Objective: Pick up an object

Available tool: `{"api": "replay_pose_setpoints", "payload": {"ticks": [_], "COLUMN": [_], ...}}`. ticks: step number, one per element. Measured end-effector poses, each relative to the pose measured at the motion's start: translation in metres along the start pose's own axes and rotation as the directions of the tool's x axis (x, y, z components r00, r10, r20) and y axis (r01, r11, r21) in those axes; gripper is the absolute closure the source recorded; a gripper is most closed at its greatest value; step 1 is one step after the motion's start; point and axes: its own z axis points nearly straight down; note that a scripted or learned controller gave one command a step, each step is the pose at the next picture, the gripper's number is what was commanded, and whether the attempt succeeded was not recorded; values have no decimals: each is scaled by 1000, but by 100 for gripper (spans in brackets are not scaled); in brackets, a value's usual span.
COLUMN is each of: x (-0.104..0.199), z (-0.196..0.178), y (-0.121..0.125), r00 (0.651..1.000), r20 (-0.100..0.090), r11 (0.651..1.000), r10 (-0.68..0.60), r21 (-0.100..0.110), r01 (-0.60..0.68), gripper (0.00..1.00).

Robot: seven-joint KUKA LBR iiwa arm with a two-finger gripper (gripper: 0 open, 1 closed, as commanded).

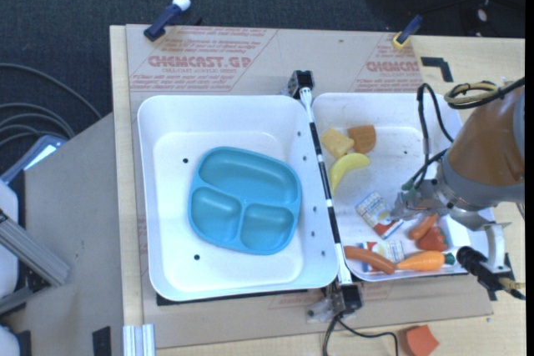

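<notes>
Gripper (406,203) low in the right bin (392,108) beside a wrapped packet (370,206); finger state impossible to tell.

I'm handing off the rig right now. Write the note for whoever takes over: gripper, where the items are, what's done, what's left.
Gripper: low inside the right bin, over the clutter near a small blue-and-white packet. Nothing visibly between its fingers.
Right bin items: banana, yellow block, orange-brown block at the back; hot dog and carrot along the front edge, red pieces by the arm.
Left bin: blue divided plate.
Done: arm is in the bin.
Left: grasp and lift one object.
</notes>
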Motion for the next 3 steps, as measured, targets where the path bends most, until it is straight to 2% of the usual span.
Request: {"api": "replay_pose_setpoints", "payload": {"ticks": [1, 2, 3], "x": [0, 47, 47], "z": [0, 11, 0], "y": [0, 36, 37], "r00": [1000, 1000, 1000], "r20": [0, -2, -2], "r11": [1000, 1000, 1000], "r10": [0, -2, -2], "r21": [1, 3, 0], "r01": [0, 2, 2], "gripper": [0, 0, 100]}}
